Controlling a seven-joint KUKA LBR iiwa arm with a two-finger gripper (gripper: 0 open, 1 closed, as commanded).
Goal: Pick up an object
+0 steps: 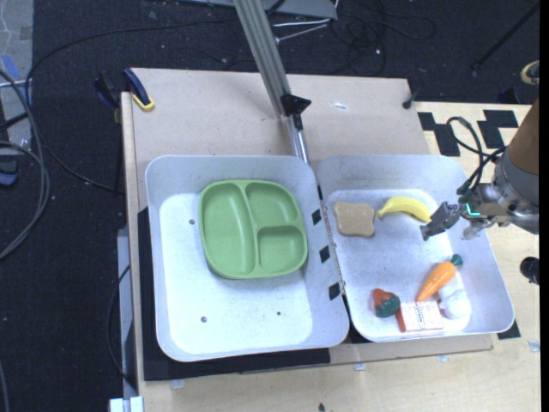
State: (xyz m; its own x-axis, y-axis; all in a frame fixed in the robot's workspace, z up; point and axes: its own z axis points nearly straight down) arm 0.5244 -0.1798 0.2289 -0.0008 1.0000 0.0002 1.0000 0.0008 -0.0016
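Wooden bench (223,118) bears two white bins (171,316); dark cabled floor (60,75) around; pincer (443,219) opening unclear.

arm (523,174) cut off at right edge

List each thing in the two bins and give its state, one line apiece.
Green plate: upright in left bin, nothing on it.
Bread slice: lying flat, right bin.
Banana: lying beside the bread.
Carrot: lying at a slant.
Strawberry: resting by the red box.
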